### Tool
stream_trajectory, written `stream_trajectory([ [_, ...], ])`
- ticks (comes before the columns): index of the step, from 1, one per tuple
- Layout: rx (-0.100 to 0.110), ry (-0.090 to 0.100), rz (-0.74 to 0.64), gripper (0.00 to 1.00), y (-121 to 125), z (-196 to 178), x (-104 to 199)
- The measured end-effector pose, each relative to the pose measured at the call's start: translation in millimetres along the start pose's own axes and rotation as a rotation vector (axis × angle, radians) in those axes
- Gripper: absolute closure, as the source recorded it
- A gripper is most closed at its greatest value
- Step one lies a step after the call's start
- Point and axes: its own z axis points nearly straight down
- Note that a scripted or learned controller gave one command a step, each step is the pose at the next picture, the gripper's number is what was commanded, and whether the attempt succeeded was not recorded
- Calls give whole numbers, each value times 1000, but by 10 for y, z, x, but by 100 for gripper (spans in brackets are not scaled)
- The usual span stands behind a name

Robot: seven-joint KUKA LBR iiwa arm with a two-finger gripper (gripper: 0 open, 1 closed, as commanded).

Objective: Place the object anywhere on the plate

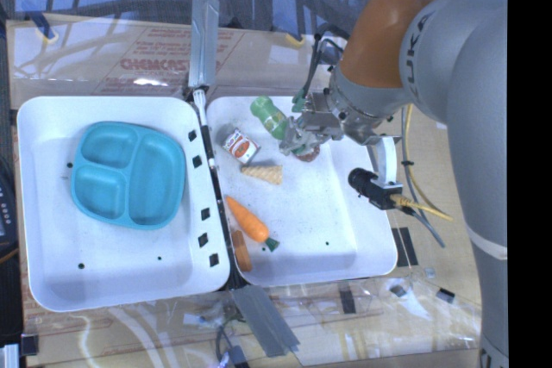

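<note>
Plate (129,174), blue and sectioned, is seen in the left bin (52,271). Whether the fingers (300,142), over a brownish object (307,154) at the right bin's (345,258) 12 o'clock, are open cannot be told.

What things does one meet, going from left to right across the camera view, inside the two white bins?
Blue plate → small can → carrot → waffle cone → green bottle → gripper
</note>
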Motion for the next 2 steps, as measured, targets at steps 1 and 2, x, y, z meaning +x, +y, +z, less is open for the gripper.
stream_trajectory([
  [1, -10, -1, -94, 100, 28, 353, 606],
  [2, -10, -4, -465, 100, -18, 489, 1390],
])
